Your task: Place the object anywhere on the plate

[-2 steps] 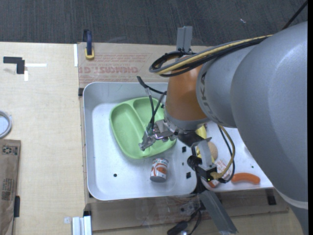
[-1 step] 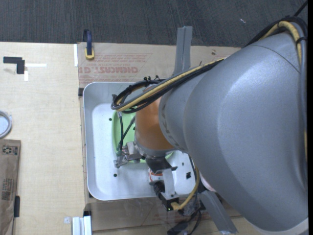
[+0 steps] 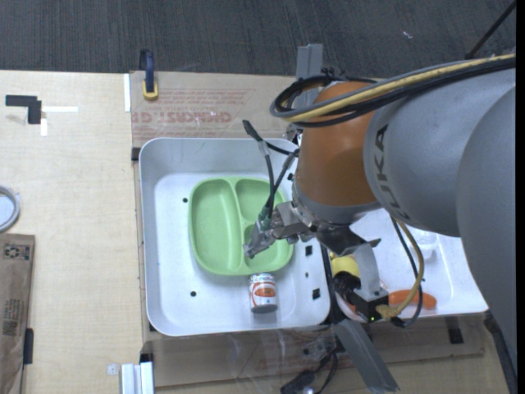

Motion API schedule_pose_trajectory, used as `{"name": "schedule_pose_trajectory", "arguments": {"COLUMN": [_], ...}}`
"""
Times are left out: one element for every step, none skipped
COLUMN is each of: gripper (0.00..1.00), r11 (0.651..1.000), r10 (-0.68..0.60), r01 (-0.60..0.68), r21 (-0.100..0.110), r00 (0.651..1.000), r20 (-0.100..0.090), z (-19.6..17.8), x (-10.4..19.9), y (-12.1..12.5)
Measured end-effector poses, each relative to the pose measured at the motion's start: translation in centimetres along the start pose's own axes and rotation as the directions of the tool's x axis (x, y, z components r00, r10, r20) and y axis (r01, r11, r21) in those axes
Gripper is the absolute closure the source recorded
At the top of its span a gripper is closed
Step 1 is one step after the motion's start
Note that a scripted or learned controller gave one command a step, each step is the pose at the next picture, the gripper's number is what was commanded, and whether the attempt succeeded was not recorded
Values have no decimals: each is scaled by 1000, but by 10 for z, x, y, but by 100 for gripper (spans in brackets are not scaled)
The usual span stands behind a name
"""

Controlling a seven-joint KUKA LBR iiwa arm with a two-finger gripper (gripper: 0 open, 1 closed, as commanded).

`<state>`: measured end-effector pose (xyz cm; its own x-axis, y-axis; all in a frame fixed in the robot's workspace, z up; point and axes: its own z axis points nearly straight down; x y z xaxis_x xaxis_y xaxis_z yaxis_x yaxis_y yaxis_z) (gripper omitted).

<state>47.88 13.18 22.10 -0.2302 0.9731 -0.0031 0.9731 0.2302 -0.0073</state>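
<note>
I count one arm (image 3: pixel 426 146), grey with an orange band, coming in from the right and covering most of the right bin (image 3: pixel 459 298); of that bin I see only a strip of its floor and near rim. Two bins in all: the left bin (image 3: pixel 164 245) is in full view apart from its right wall, which the wrist hides. One plate (image 3: pixel 217 224), green with two compartments, lies in the left bin toward its far half; the plate's right compartment is partly under the gripper. One gripper (image 3: pixel 261 240) sits low over the plate's near right corner. Its tip is dark and small against the green, and I cannot tell how it is set or whether anything is in it. One can (image 3: pixel 263 292), with a red and white label, stands on the left bin floor just beside the plate's near edge, off the plate and apart from the gripper. In the right bin I make out one yellow item (image 3: pixel 344 267) and one orange item (image 3: pixel 404 300), both cut by cables and the mount, so their shapes are unclear. Outside the bins, one tape roll (image 3: pixel 6 209) is cut off at the left edge.
</note>
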Motion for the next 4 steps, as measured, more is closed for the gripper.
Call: {"name": "schedule_pose_trajectory", "arguments": {"gripper": [100,100,100,100], "r11": [1000,1000,974,919], "r10": [0,17,-228,-394], "r01": [0,-17,228,394], "r21": [9,2,-2,0], "r00": [1000,1000,974,919], "r20": [3,1,1,0], "z": [-5,10,-31,80], "x": [-2,63,29,57], "y": [1,61,106,77]}}
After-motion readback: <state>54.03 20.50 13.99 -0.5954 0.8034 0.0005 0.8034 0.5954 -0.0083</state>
